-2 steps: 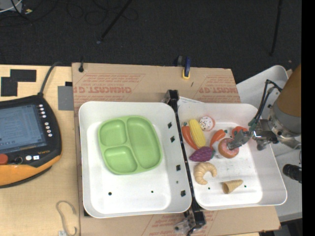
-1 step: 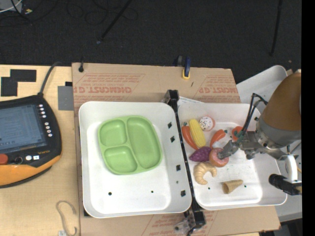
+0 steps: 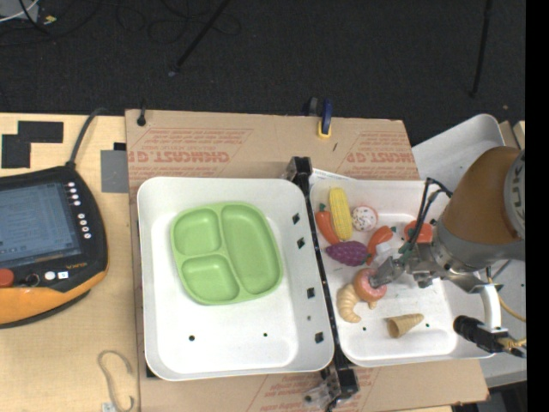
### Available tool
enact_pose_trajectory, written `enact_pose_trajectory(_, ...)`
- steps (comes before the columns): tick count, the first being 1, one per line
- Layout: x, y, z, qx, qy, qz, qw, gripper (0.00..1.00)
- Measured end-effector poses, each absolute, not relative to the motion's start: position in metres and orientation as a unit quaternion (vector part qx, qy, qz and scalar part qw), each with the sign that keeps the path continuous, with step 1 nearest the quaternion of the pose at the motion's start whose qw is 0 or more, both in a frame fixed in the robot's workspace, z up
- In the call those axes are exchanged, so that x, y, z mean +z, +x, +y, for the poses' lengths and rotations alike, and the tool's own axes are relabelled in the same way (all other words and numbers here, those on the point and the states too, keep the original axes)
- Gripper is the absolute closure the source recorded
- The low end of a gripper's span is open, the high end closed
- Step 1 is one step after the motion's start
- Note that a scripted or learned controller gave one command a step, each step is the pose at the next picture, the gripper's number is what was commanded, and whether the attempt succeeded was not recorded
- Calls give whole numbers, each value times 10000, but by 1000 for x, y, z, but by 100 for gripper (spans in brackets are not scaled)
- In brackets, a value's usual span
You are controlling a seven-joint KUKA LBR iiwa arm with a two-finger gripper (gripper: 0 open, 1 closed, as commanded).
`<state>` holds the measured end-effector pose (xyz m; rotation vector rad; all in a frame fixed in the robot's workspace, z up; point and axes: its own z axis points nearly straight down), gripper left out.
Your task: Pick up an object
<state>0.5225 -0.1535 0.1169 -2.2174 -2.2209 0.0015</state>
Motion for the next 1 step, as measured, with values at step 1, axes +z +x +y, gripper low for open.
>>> enact_pose_trajectory(1,111,528,-157,-53,-7090,-7052,-71,0)
